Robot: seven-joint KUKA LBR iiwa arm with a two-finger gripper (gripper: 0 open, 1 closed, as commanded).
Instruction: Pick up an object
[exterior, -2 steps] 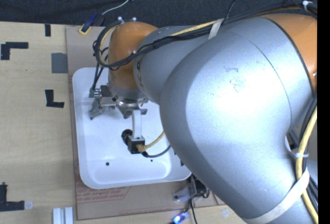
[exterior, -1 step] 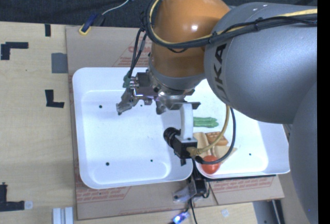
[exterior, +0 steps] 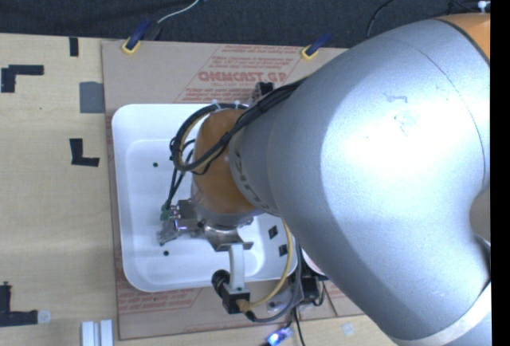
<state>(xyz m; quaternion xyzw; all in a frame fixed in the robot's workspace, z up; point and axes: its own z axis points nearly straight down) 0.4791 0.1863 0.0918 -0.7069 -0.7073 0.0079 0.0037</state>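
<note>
Camera view: I count 1 white bin (exterior: 131, 177), 1 arm (exterior: 374, 169) over it (gripper (exterior: 171, 226) low inside; open/closed — can't tell).

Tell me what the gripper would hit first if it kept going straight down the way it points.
Most likely the bare floor of the white bin. The gripper points down into that bin, and no object shows under it, though the arm hides much of the bin and depth is unclear.

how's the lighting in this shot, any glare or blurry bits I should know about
Camera view: even overhead light; a broad soft sheen on the grey arm, which looms close and looks slightly soft; the white bin is bright but not blown out, with the arm's shadow falling across its floor; gripper region dim and hard to read.
</note>
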